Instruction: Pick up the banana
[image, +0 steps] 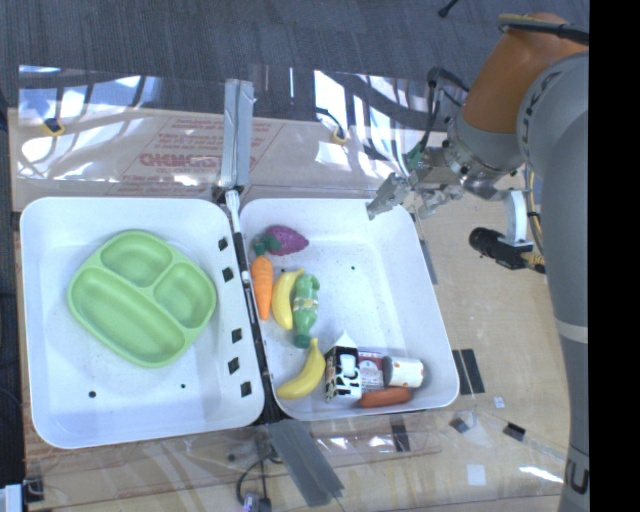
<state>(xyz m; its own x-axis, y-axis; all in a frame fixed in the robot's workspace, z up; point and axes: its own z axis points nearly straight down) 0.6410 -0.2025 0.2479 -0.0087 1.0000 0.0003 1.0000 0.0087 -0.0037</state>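
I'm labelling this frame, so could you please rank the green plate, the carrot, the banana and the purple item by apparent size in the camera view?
1. Green plate, by far the largest.
2. Banana and carrot: they look about equal, so I won't rank them.
3. Purple item, the smallest.

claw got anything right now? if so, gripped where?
Nothing held. The claw hangs over the right bin's far right corner with nothing between its fingers. The banana lies at the bin's near edge, apart from it.

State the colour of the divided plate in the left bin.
Light green; the divided plate shows in the camera view.
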